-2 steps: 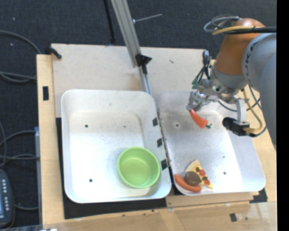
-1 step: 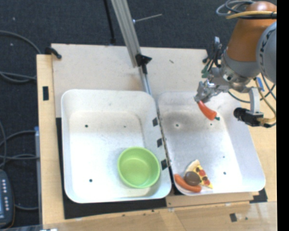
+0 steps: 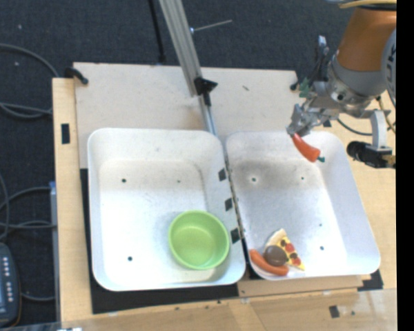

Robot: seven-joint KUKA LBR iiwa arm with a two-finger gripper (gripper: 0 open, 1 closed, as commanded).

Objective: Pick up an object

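Dark carpet surrounds a pale wooden bench (image 3: 124, 92), and we see loose cables curling across the floor at the left edge of the frame. At the lower left corner sits one dark handheld device with a screen (image 3: 0, 281).

On the bench we count two shallow white bins side by side. We find one thing in the left bin (image 3: 124, 185): a green bowl (image 3: 199, 238), upright, resting in its lower right part close to the dividing wall. One grey metal rail (image 3: 183, 43) slants down from the top of the frame and ends at the point where the two bins meet.

In the right bin (image 3: 331, 205) we count a small cluster near its lower left corner: a white plate (image 3: 262, 270) carrying an orange sausage-like piece (image 3: 268, 263), a dark round piece (image 3: 276, 255) and a yellow wedge like a pizza slice (image 3: 286, 244), all touching one another.

At the upper right, the arm's orange band hangs over the far edge of the right bin. Below it, the gripper (image 3: 302, 133) points down and left. One red-orange carrot-like object (image 3: 306, 147) with a green tip sits right at the fingertips, its upper end between them, slanting down to the right above the bin's upper right corner. The fingers look closed on that upper end, and the object seems clear of the bin floor.
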